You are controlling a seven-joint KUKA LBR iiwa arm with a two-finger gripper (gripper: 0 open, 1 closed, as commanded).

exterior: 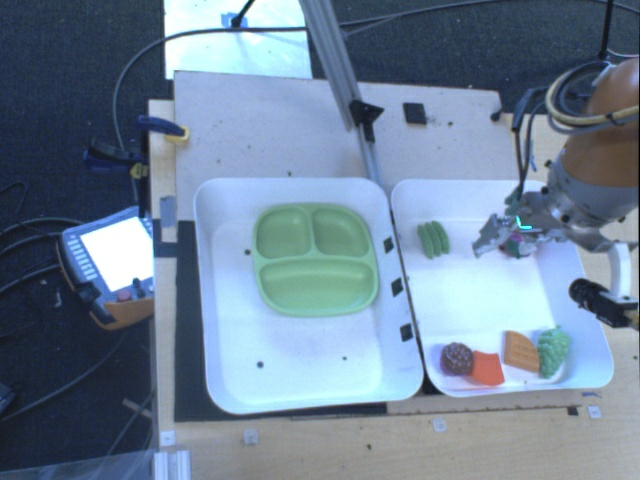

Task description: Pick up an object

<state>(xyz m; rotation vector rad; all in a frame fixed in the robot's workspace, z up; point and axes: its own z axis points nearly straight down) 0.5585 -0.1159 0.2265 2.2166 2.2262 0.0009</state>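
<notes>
Teach pendant [108,268], lit screen, off the bench, well left of the green divided plate [315,260]. Left white bin [300,358] holds the plate, which sits flat in the bin's upper middle with its three compartments bare. Right white bin [480,303] is just right of the plate, across the shared bin edge.

Task objects are all in the right bin:
- Green pea pod [433,238]: right of the plate and level with it, lying alone on the floor.
- Dark brown ball [457,358]: right of and below the plate, near the front rim.
- Red-orange piece [487,369]: touching the ball's right side.
- Tan-orange wedge [520,351]: just beside the red piece.
- Green broccoli-like piece [553,350]: against the wedge, furthest from the plate.

Gripper [497,238] is over the right bin, right of the plate and near the pod but apart from it. Jaw state: cannot tell, too small and blurred.
</notes>
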